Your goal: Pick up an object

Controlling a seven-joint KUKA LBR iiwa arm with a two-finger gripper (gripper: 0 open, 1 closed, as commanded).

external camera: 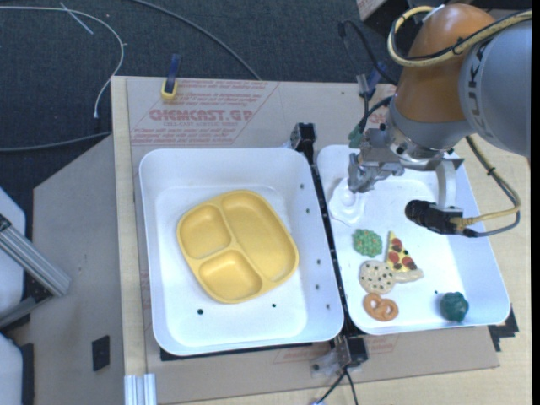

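Observation:
My gripper (360, 180) reaches down into the far left part of the right bin (485, 264). Its tip is just above a small white object (345, 205) that lies against the bin's left wall; whether they touch is unclear. Nearer the front lie a green broccoli piece (367, 242), a pizza slice (402, 259), a spotted cookie (375, 275) and a pretzel (381, 309). A dark green ball (453, 305) rests at the front right corner.
The left bin (160, 184) holds a yellow divided plate (237, 245). A black part on a cable (434, 216) hangs beside the arm over the right bin. A blue and yellow clamp (171, 83) sits at the bench's far left edge.

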